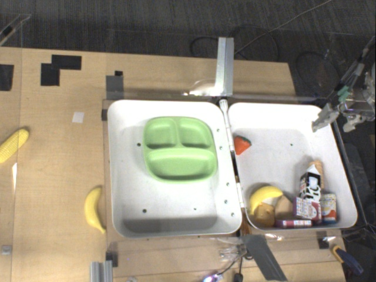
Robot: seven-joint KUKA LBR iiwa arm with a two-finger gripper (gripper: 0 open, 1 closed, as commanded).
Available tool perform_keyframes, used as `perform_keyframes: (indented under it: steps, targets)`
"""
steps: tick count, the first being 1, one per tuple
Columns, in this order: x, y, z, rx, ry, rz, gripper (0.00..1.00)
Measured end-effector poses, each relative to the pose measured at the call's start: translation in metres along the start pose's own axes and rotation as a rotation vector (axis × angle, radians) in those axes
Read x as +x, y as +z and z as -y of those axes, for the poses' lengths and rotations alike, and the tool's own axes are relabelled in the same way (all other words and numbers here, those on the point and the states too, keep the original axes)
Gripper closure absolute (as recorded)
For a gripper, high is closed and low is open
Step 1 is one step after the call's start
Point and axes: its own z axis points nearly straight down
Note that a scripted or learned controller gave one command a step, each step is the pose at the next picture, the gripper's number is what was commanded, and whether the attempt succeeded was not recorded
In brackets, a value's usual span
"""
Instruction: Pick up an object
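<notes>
Printing shows on the carton (pixel 311 184) and small packages (pixel 311 209) in the right bin (pixel 282 113), none of it legible.

Even overhead light, moderately bright. White bins (pixel 170 222) near overexposed; soft shadow pools along left bin's near wall. Glare spot on metal post (pixel 225 63). Dark floor loses detail. Overall soft, slightly grainy; small labels unreadable.

Divided tray (pixel 178 147) in left bin (pixel 123 216); banana (pixel 265 194), carton (pixel 311 185) in right bin (pixel 282 119).
</notes>
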Motion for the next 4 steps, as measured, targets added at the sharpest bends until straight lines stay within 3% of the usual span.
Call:
perform_keyframes:
  steps: [1, 2, 3, 4]
  targets:
    - [0.022, 0.107, 0.041, 0.001, -0.08, -0.001, 0.0]
    - [-0.011, 0.181, 0.035, -0.002, 0.166, 0.0, 0.0]
    - [-0.011, 0.191, 0.059, -0.014, -0.185, 0.005, 0.0]
    - [-0.01, 0.178, 0.056, -0.022, -0.186, 0.007, 1.0]
